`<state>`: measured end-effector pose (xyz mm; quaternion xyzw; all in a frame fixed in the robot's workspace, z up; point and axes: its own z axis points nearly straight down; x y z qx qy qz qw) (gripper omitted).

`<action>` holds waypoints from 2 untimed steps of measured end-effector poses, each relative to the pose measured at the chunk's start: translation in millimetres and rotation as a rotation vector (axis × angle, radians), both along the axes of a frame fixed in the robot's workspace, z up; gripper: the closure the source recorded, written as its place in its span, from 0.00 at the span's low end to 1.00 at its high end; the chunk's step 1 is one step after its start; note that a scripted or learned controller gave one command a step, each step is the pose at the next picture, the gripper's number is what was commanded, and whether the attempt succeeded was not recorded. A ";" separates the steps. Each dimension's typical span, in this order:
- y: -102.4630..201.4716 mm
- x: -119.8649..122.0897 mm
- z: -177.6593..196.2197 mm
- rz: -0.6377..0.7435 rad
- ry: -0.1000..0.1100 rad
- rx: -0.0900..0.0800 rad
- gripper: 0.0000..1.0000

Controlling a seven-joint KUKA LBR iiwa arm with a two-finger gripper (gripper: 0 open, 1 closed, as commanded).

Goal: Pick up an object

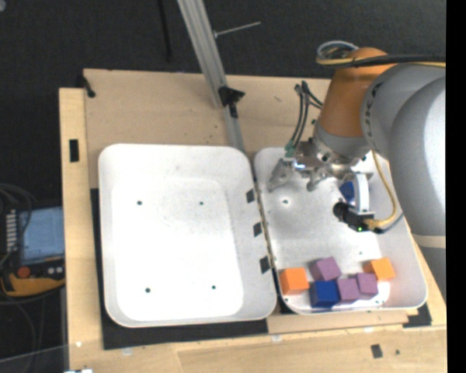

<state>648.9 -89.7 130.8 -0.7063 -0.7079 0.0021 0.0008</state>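
We cannot tell how the jaws stand; the gripper (299,171) hangs over the far part of the right bin (311,224), and we see nothing held in it. Nearest us, blocks huddle along the bin's front edge: an orange block (294,280), a blue block (325,294), purple blocks (349,288) (three of them), another orange block (382,268). The left bin (175,231) sits beside.

Blocks (338,281) cluster at the near end of the right bin (295,224), beside the left bin (124,169)
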 end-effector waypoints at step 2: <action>-2.1 1.4 -21.7 -0.007 -0.008 0.001 1.00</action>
